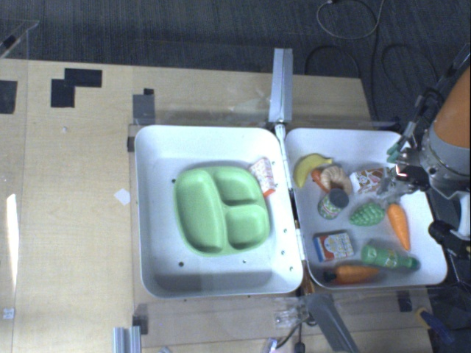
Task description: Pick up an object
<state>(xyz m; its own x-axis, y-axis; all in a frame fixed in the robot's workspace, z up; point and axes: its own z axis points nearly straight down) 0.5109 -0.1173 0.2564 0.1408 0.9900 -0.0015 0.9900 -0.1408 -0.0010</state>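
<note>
The right bin holds several toy foods: a yellow banana, a bread roll, a dark-topped can, a red and white packet, a green leafy piece, an orange carrot, a small printed box, a green bottle and a second orange piece. My gripper hangs low over this bin's right side, between the red and white packet and the carrot, just above the leafy piece. Nothing is visibly held.
The left bin holds a green divided plate with a small red and white packet at its upper right corner. A metal rail stands behind the seam between the bins. Black cables lie beyond the bench.
</note>
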